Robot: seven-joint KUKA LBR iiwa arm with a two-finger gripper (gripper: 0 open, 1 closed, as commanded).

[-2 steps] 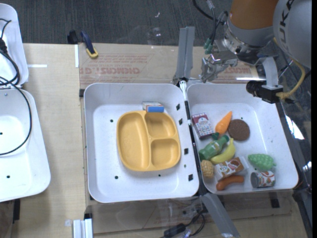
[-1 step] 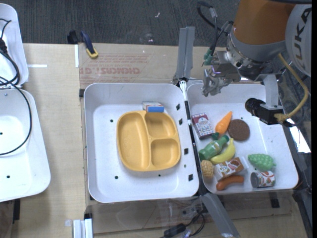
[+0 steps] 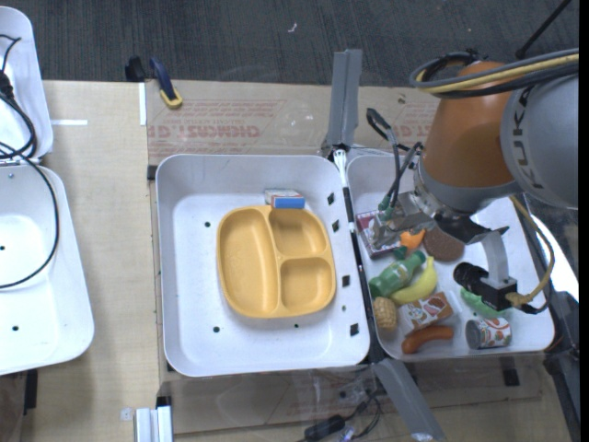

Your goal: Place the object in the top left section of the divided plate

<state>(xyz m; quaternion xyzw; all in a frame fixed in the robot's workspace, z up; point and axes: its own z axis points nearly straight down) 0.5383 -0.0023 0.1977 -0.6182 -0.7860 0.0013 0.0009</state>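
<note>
The gripper (image 3: 411, 231) sits low in the right bin (image 3: 543, 337); whether it is released or clenched cannot be told. An orange object (image 3: 413, 239) lies just beside it, among a green bottle (image 3: 401, 271), banana (image 3: 419, 286), corn (image 3: 385, 314), sausage (image 3: 428, 338) and can (image 3: 488, 332). Well to its left, the yellow divided plate (image 3: 275, 261) rests in the left bin (image 3: 184, 274), a small blue-topped box (image 3: 284, 199) touching its far rim.

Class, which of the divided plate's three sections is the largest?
The long section along the yellow divided plate's left side; the other two are smaller, stacked on its right.
</note>
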